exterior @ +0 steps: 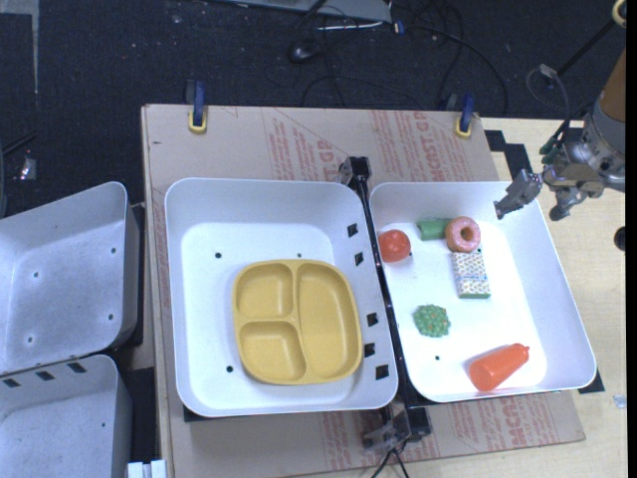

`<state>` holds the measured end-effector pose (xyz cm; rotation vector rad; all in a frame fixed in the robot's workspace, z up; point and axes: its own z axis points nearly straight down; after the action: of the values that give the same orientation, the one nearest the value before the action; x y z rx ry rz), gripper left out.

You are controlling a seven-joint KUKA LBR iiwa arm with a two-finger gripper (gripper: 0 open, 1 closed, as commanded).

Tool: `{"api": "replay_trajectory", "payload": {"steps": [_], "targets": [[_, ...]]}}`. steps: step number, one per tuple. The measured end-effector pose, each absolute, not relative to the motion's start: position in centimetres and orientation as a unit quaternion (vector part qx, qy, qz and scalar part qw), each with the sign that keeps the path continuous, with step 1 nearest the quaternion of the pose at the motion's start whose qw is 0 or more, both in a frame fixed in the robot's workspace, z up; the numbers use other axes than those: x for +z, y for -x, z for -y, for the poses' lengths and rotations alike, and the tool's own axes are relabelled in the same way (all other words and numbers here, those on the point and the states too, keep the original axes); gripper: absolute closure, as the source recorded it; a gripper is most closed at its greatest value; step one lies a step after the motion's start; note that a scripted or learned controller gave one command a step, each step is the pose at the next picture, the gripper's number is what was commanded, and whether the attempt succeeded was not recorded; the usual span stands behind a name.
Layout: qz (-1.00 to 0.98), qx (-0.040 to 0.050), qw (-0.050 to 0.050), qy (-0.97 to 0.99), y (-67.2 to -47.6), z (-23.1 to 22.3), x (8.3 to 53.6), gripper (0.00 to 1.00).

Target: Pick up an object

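Two shallow white bins sit side by side on the worktop (299, 137), a brown board held by yellow clamps at its 12 o'clock edge. Left bin (199, 217): one yellow divided plate (297, 321) with three compartments, lying flat near the bin's centre. Right bin (557, 297): six small items. Red ball-like piece (395, 246) at the 10 o'clock part of the bin floor, close to the divider between the bins. Green block (431, 229) just at 3 o'clock of it, touching or nearly touching a pink ring doughnut (463, 234). Patterned rectangular packet (470, 274) directly at 6 o'clock of the doughnut, just beside it. Green bumpy round piece (432, 320) near the bin's centre, apart from the rest. Orange carrot-shaped item (498, 365) at 5 o'clock, lying tilted near the bin's lower rim. Tool (544, 195) hangs over the right bin's 2 o'clock corner, above the rim, its two fingers spread with nothing between them. It is well apart from every item; the doughnut is nearest, at the tool's 8 o'clock.
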<state>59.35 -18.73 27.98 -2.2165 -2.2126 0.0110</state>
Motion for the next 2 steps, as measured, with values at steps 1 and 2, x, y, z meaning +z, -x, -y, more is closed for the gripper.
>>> {"api": "replay_trajectory", "payload": {"steps": [1, 2], "targets": [[0.708, 0.0002, 0.0, 0.707, -59.6, 18.6, 28.7, 0.0], [0.707, 0.0013, 0.002, 0.707, -59.3, 18.2, 24.3, 0.0]]}}
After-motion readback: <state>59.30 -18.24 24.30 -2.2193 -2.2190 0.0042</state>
